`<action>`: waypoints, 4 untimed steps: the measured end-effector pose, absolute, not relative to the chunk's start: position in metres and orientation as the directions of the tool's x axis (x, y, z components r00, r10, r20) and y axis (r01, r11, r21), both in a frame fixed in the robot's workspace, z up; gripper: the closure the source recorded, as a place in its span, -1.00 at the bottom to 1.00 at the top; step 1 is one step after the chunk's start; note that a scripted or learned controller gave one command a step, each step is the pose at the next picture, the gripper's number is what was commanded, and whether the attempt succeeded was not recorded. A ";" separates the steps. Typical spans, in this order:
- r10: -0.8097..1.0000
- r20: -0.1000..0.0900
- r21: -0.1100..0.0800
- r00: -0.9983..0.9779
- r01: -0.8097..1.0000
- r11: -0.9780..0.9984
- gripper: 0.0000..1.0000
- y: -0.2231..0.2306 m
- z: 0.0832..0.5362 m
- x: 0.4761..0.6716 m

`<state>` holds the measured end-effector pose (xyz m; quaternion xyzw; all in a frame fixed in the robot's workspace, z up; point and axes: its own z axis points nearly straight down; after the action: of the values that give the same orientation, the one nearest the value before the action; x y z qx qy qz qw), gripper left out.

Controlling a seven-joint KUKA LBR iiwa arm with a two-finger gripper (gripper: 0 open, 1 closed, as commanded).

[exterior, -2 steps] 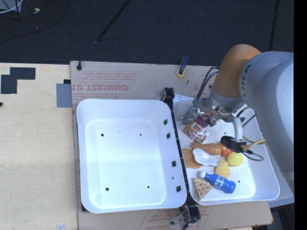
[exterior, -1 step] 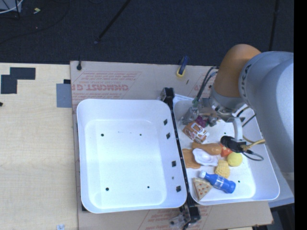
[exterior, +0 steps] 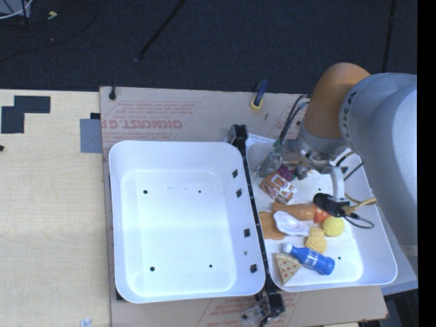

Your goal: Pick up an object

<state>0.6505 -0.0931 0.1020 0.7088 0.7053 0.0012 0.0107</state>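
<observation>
The gripper (exterior: pixel 275 161) hangs low over the right bin (exterior: pixel 371 261), near that bin's far left corner, at the end of the grey arm (exterior: pixel 381 121). From this angle I cannot tell whether it is open or clenched, and no grasp can be made out.

Just on its near side lies a brown-and-white packet (exterior: pixel 280 188); whether the two touch is unclear. The other things cluster toward the bin's near edge. An orange piece (exterior: pixel 302 212) lies beside a white scoop (exterior: pixel 291 222), which overlaps a tan flat piece (exterior: pixel 270 227). A yellow ball (exterior: pixel 334 227) sits to their right, with a yellow block (exterior: pixel 315 240) just nearer. A blue bottle (exterior: pixel 313 259) lies on its side, white cap to the left, next to a wedge (exterior: pixel 286 268) at the near left corner.

The left bin (exterior: pixel 122 216) sits alongside.
</observation>
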 end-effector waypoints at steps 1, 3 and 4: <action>1.000 -0.014 0.017 0.004 1.000 -0.004 -1.00 -0.093 0.102 0.651; 1.000 -0.011 0.017 0.006 1.000 -0.006 -1.00 -0.094 0.102 0.651; 1.000 -0.014 0.018 0.004 1.000 -0.003 -1.00 -0.092 0.102 0.651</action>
<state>0.6507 -0.0924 0.1020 0.7083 0.7058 0.0014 0.0110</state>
